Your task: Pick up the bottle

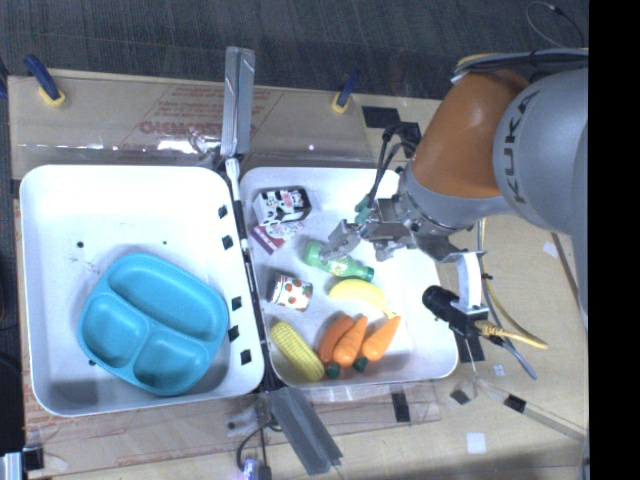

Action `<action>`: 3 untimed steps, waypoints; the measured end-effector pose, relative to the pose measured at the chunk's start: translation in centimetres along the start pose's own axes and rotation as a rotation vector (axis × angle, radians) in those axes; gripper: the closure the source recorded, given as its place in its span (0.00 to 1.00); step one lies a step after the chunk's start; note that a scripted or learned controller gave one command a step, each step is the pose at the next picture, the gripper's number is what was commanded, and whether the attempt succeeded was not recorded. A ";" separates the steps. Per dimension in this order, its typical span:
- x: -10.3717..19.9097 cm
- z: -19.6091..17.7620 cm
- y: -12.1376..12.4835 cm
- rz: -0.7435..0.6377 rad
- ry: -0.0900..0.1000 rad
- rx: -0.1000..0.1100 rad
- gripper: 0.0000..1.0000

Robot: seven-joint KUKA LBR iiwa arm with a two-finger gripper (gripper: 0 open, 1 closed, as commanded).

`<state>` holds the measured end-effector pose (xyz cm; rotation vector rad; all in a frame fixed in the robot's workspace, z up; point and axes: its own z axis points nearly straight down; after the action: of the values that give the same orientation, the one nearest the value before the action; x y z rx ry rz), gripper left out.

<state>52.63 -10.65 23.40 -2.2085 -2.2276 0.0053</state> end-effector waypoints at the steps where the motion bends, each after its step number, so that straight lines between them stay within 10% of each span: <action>1: -2.4 7.0 6.8 -0.120 -0.002 -0.003 0.00; 2: -2.6 14.3 6.0 -0.127 -0.001 -0.002 0.00; 3: -2.6 13.3 6.0 -0.131 -0.002 -0.001 1.00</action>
<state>58.58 -13.23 10.06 -2.0591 -2.3689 0.0060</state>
